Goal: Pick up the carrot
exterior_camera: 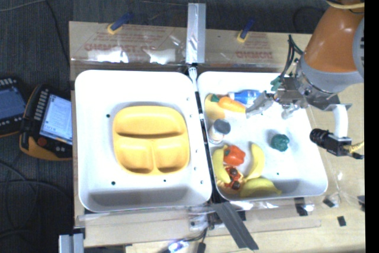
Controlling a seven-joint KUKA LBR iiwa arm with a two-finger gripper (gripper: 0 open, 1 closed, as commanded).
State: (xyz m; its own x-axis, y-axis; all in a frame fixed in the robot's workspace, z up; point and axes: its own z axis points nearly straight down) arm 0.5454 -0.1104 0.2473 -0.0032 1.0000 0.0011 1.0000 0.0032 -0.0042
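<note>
Bananas [256, 178] crowd the near edge of the right bin [317, 178], at roughly six o'clock within it, with a red pepper [234, 155] resting on them and a small dark-and-red item, too small to make out, just below the pepper. Up at eleven o'clock in the same bin lies the carrot [231, 105], orange and slightly tilted, pressed against a yellow piece on its left and touching a blue-and-white bottle [244, 95] that lies just beyond it at twelve o'clock. A small grey round object [221, 126] sits below the carrot, near the wall between the bins. A green vegetable [280, 141] sits alone toward three o'clock.

Reaching in from three o'clock, the grey arm with its orange band [334, 38] hangs over the bin's far right corner. Its jaws [274, 105] stand parted with nothing between them, one finger [258, 105] angled toward the bottle and carrot, close beside them but apart.

At nine o'clock, the left bin [95, 127] holds a yellow divided tray [151, 138], upright and centred. Beyond both bins, clear plastic sheeting [136, 47] is clipped to the desk [343, 175] with blue-and-yellow clamps [119, 23]. A handheld control pendant [47, 124] lies on the carpet at far nine o'clock.
</note>
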